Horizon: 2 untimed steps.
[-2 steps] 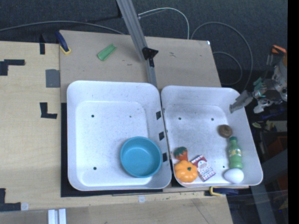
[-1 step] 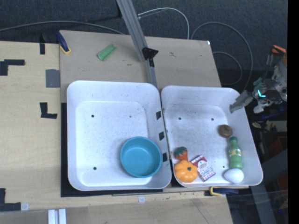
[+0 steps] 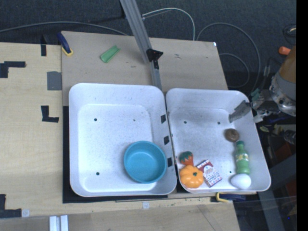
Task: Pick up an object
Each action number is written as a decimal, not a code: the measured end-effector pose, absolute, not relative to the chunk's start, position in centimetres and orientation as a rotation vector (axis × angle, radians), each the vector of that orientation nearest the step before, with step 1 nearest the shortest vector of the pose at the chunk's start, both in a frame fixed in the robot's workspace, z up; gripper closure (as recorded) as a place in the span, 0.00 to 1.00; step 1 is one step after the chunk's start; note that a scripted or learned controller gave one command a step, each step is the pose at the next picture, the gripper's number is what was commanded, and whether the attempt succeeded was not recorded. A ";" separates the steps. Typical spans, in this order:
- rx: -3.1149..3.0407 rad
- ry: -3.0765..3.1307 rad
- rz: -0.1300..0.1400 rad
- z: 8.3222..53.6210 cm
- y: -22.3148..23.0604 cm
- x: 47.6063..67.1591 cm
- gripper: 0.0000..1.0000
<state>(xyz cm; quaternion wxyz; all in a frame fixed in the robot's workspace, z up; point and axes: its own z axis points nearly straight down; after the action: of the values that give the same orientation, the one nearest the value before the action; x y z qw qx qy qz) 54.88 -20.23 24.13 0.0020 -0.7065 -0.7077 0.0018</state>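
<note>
Gripper (image 3: 239, 111) hangs over the right bin's (image 3: 202, 96) far right corner, arm mostly cut off; brown object (image 3: 232, 135) nearby too blurred to identify.

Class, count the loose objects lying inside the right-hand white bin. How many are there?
6, all near its front right: brown ball, green bottle, white egg, orange pumpkin, red-and-white packet, small red-and-green item. None seem hidden.

Glossy blue plastic bowl (image 3: 144, 161)
</note>
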 end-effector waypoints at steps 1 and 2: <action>-2.215 -2.220 0.007 18.2 -19.9 55.7 0.00; -2.217 -2.220 0.006 13.8 -20.1 55.5 0.00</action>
<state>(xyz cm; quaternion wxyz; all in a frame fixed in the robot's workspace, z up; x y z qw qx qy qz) 55.49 -20.12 13.81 0.0021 -0.7066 -0.7076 0.0019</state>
